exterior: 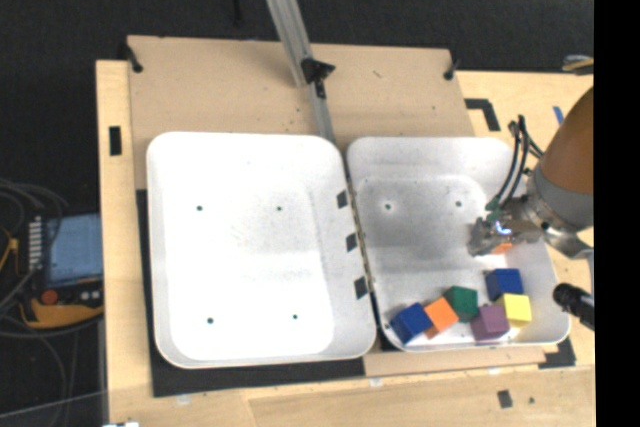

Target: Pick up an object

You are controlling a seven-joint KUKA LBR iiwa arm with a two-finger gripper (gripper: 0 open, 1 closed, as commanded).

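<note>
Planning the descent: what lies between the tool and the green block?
In the camera view, bare white bin floor separates the tool from the green block.

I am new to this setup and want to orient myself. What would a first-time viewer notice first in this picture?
Most striking is the cluster of coloured blocks in the near right corner of the right bin: a blue block, an orange block, a green block, a purple block and a yellow block. Just above them, the end effector hangs over that bin's right side.
</note>
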